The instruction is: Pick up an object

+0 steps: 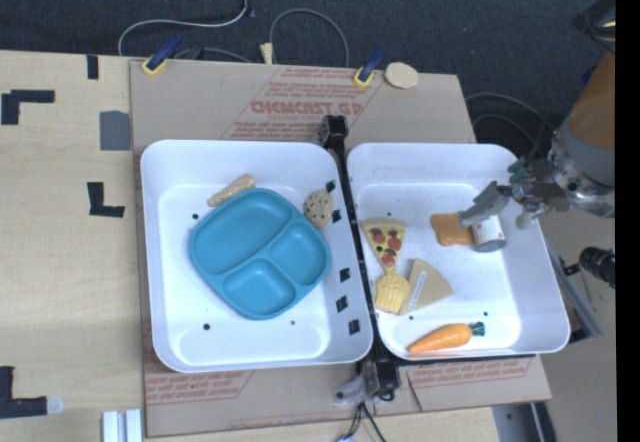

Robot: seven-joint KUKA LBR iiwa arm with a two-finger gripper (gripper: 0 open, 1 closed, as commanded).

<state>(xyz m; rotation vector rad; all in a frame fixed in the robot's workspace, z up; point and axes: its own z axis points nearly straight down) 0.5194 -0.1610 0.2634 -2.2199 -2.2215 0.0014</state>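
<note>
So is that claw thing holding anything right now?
Gripper: cannot be told; it hangs over the right bin beside an orange piece.

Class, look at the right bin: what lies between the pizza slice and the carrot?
In the camera view, between pizza slice and carrot lie a yellow waffle-like piece and a tan wedge.

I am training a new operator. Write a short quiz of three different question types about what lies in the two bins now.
1. True or false: the blue divided plate lies in the left bin.
2. Which item lies nearest the right bin's front edge? A) carrot B) pizza slice C) cookie
3. Fill in: the gripper hovers over the ___ bin.

Key: 1 true; 2 A; 3 right.
</note>
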